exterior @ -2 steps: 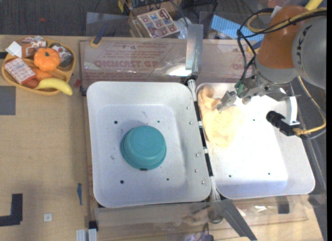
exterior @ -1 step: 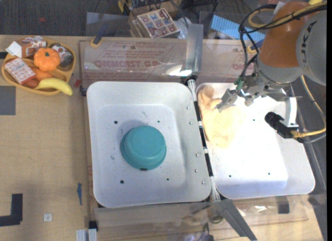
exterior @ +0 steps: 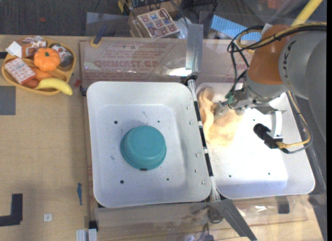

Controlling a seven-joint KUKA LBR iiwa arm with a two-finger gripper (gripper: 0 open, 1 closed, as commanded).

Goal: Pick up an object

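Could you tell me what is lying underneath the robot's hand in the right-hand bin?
Under the hand lies a soft, pale tan, cloth-like object, bunched against the left wall of the right bin. The arm covers the object's upper right part, and whether the hand touches it cannot be seen.

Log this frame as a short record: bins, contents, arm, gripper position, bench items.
left bin: teal bowl, upside down, near the middle
right bin: pale cloth against its left wall
arm: enters from the right, over the right bin
gripper: low at the cloth's upper edge; grasp not discernible
bench, far left: basket with toy pumpkin, banana
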